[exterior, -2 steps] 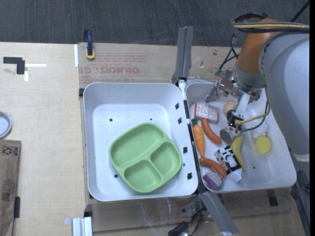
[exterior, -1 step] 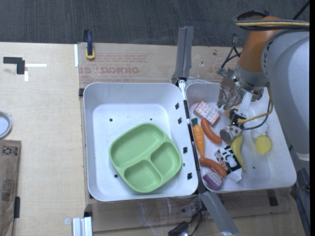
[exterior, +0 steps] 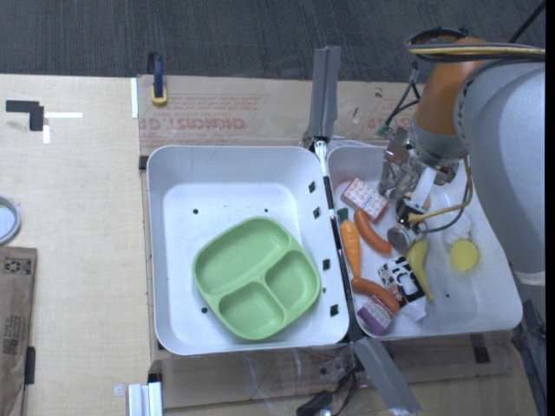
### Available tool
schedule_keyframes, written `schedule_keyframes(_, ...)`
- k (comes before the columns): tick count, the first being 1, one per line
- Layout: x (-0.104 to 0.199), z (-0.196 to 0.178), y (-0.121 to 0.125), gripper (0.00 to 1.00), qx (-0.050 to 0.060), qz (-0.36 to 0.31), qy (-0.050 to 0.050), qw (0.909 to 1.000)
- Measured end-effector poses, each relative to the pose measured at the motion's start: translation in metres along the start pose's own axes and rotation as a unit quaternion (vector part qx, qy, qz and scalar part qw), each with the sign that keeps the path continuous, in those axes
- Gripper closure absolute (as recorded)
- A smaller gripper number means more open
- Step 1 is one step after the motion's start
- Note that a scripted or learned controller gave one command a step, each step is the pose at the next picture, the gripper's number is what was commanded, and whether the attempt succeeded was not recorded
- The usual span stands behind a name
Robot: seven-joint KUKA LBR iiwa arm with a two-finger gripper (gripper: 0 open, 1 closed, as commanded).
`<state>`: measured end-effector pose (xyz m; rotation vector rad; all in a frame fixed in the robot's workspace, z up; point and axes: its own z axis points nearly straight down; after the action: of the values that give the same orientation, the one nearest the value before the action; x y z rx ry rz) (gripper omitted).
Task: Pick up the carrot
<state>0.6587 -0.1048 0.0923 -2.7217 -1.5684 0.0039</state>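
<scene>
Currently the gripper (exterior: 401, 193) hung over the right bin (exterior: 494, 310), upper part; jaw state unclear. Carrot (exterior: 349, 245) lay centre-right by the bin's left wall, untouched.

floor: dark grey carpet (exterior: 217, 20) along the top, faint diagonal weave
desk: light wood (exterior: 69, 224), fills the left side, runs under the bins
cardboard: brown sheet (exterior: 225, 115) flat on desk behind the bins, red print reads mirrored
clamp: blue and yellow (exterior: 156, 81) at cardboard's top-left edge
tape: white strips (exterior: 61, 118) on desk top-left, just beside a black L-bracket (exterior: 26, 111)
tape roll: clear roll (exterior: 7, 222), cut by left edge
paper bag: brown (exterior: 16, 306), bottom-left on desk
post: grey upright (exterior: 325, 94) between the bins at the back
light: even, soft, no hard shadows
</scene>
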Motion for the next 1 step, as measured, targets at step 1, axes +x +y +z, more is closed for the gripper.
schedule_keyframes(1,0.0632,-0.0992,-0.0369,1.0,0.0,0.137,0.0,0.9906)
